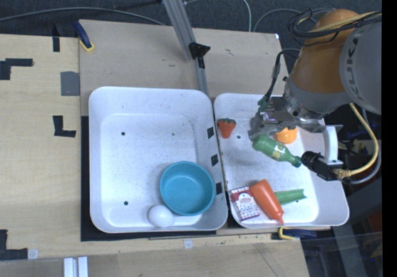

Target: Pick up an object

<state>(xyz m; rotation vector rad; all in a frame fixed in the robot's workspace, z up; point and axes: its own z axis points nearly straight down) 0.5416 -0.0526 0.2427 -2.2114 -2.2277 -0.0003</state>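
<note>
The arm enters over the right bin (332,211), its hand (268,122) low above that bin's far half. Whether the hand is open or closed cannot be told; the wrist body hides most of it. A green plastic bottle (277,150) lies tilted directly beneath the hand, neck toward the bin's right edge, and contact with the hand cannot be confirmed. A small orange fruit (286,135) sits just beside the bottle, partly covered by the wrist. A toy strawberry (227,127) lies near the right bin's far left corner. At the near edge rest a toy carrot (268,199) with green top and, touching it on the left, a small red carton (244,203). The left bin (124,108) holds a blue bowl (186,187) near its near right corner, with a white ball (161,215) touching the bowl's near side.
</note>
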